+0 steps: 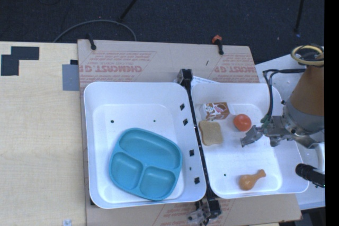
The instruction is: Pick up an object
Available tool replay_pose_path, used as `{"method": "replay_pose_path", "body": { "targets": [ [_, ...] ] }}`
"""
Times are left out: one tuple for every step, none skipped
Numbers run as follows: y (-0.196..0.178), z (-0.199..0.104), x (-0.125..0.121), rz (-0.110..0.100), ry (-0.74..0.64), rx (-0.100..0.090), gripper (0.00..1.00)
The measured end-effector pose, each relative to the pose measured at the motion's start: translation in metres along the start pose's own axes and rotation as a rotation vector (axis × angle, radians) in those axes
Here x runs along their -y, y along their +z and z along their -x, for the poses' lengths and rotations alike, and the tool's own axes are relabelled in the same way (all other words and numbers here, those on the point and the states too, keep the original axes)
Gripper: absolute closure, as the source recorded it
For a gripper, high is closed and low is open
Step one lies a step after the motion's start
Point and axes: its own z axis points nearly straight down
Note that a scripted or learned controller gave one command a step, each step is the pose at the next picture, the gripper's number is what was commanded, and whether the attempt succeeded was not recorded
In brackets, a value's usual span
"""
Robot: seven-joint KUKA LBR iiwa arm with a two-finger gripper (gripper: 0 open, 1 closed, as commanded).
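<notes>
Arm enters from the frame's right, hand (pixel 253 136) low over the right bin (pixel 275 97); finger state unclear. Just left of it: orange ball (pixel 242 122), bread slice (pixel 211 133), brown packet (pixel 216 110). Drumstick (pixel 250 180) lower right, long axis roughly horizontal, narrow end right. Blue tray (pixel 145 163) in left bin (pixel 106 98). Cardboard-covered surface (pixel 132 63); dark floor at top.
</notes>
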Motion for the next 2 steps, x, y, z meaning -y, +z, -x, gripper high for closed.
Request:
{"method": "replay_pose_path", "body": {
  "targets": [
    [0.063,-0.003,0.006,0.001,0.000,0.000,0.00],
    [0.050,-0.001,0.005,0.003,0.006,0.000,1.00]
  ]
}}
